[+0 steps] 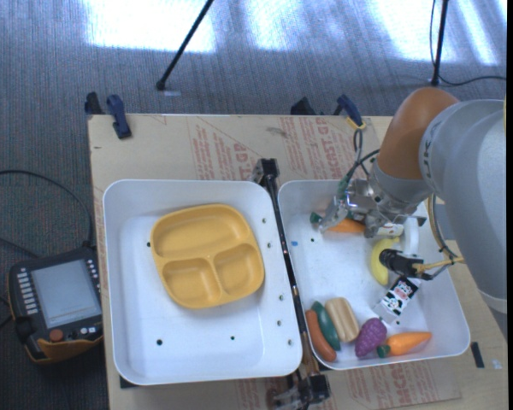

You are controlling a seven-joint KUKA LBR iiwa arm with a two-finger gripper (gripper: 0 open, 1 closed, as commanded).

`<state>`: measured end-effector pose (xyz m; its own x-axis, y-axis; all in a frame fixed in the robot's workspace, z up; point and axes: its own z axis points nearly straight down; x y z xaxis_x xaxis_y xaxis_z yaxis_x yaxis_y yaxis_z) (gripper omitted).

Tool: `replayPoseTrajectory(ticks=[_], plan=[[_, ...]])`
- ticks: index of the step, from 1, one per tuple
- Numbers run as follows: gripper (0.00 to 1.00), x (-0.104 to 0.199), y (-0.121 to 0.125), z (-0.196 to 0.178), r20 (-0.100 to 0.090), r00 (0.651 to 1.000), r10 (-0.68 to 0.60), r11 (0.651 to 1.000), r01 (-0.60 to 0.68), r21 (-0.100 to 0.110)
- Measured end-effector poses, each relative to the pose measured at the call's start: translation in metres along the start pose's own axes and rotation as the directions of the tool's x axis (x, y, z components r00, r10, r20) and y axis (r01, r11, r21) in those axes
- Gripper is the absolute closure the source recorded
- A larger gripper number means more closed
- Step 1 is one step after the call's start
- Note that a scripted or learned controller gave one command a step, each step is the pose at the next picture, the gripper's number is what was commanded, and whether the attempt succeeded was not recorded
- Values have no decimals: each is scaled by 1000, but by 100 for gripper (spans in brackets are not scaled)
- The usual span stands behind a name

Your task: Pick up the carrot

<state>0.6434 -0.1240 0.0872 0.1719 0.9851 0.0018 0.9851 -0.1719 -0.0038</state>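
Carrot lying at five o'clock in the right bin, beside grapes. Likely light, rigid, slick plastic; best pinched mid-body across its width. Gripper near twelve o'clock; opening impossible to tell.

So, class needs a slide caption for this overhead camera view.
Robot hand over an orange piece in the right bin; yellow plate in the left bin.

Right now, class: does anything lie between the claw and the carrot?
Yes. The claw is at the right bin's far side, the carrot at its near edge; a yellow fruit and a small carton lie between them.
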Motion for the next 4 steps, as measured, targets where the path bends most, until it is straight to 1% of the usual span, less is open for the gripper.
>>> replayPoseTrajectory(ticks=[1,2,3,4], plan=[[100,0,0,-10,-1,1000,-1,1000,1,3],[0,0,0,-10,-1,1000,-1,1000,1,3],[0,-36,12,-3,-27,991,128,992,-128,10],[100,-37,12,-13,-16,993,117,993,-117,3]])
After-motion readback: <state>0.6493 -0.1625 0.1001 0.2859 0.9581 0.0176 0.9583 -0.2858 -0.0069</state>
